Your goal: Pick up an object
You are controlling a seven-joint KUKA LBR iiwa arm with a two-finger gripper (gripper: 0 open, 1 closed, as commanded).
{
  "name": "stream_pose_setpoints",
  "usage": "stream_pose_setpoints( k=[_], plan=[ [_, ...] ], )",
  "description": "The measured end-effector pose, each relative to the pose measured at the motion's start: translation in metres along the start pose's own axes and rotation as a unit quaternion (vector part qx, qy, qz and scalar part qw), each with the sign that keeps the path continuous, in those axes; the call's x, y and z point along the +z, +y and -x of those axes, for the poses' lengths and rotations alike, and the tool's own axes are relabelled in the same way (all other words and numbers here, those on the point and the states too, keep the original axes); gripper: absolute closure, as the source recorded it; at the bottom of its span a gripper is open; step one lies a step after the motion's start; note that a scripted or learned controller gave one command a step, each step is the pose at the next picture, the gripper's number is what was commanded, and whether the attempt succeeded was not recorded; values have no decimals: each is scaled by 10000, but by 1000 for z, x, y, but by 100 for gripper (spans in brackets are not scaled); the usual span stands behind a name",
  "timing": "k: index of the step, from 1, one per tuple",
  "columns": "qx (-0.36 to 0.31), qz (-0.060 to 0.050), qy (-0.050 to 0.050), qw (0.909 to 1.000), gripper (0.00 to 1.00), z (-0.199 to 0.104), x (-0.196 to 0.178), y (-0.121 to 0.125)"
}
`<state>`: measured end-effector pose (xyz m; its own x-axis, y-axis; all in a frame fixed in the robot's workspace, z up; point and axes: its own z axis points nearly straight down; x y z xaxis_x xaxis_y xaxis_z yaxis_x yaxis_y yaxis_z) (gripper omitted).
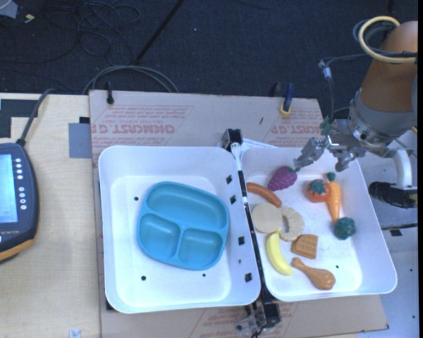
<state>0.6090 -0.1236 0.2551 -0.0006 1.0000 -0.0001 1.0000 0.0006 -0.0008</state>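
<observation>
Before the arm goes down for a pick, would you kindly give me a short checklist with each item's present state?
1. Hand above the right bin: ok.
2. Hand free of any toy: ok, nothing between its fingers.
3. Target under the hand: cannot tell; purple grapes and tomato lie on either side.
4. Toys well spaced: not ok; bread slice, sausage and banana crowd together.
5. Blue tray in the left bin, out of the way: ok.

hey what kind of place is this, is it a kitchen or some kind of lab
Most likely a robotics lab bench, not a kitchen. The food in the right bin looks like plastic toys, a teach pendant lies on the left, and loose cables trail over the dark floor.
</observation>
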Motion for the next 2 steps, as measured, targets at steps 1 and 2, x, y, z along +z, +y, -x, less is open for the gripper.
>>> stream_pose_setpoints(
  k=[1,2],
  plan=[
    [-13,71,-10,10000,0,-39,-292,-3],
    [-30,-27,-4,10000,100,-40,-292,-2]
  ],
)
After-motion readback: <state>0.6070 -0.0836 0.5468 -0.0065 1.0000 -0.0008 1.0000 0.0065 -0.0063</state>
